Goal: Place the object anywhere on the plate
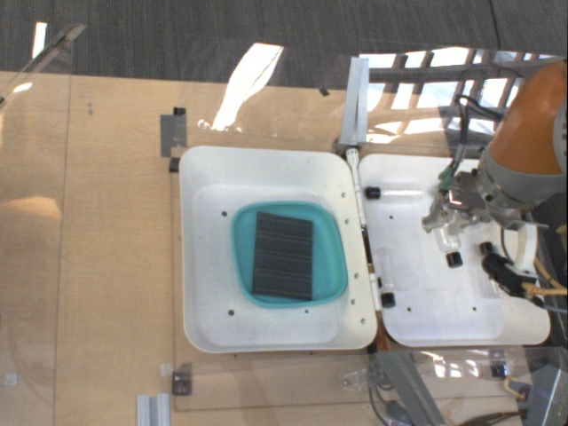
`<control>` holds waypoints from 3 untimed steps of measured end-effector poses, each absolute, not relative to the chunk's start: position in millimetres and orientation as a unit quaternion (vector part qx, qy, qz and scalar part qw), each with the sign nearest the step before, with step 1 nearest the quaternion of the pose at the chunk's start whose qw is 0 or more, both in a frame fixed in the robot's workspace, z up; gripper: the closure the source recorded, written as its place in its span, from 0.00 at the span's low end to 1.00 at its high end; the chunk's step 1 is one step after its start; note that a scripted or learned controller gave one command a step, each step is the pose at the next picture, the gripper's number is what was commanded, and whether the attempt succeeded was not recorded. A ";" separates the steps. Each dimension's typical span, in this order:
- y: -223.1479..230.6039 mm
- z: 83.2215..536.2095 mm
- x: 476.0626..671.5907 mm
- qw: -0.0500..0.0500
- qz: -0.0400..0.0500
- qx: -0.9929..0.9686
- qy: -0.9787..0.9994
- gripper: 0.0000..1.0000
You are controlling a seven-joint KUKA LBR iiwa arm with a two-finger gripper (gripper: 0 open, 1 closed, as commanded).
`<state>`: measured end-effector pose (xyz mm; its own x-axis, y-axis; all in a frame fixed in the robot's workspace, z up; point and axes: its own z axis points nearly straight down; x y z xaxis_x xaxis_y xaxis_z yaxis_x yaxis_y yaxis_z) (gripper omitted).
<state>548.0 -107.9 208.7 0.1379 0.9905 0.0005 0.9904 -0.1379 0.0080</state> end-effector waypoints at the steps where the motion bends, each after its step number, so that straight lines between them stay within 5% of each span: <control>1: -48.9 184.0 493.8 0.001 0.001 0.689 0.725 1.00; 2: 42.2 185.3 571.3 0.003 0.002 0.564 0.826 1.00; 3: 42.0 185.4 571.3 0.003 0.002 0.564 0.826 0.00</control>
